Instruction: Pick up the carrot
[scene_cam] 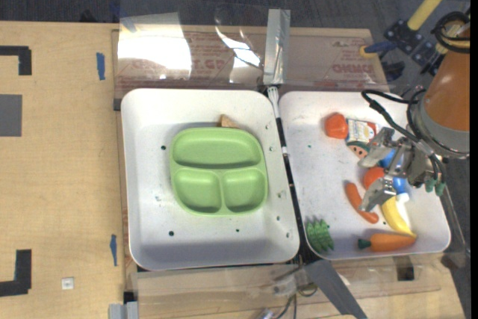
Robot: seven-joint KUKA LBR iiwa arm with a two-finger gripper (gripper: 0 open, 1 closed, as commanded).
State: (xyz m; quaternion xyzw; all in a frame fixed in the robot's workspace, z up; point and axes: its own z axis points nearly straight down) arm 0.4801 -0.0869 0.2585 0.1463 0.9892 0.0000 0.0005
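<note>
Carrot (387,241), orange with a dark green stub, lies along the near rim of the right bin (314,123), just below the pincer (381,190) and apart from it. Beside it, a yellow banana (396,214) sits directly under the pincer's tip, and a slim orange-red piece (358,204) lies just to the pincer's left. A green leafy toy (320,234) rests at the bin's near-left corner, farther left of the pincer. How far the pincer stands open cannot be told amid the clutter. Well to its left, the left bin (142,160) carries a green divided tray (219,169).
</note>
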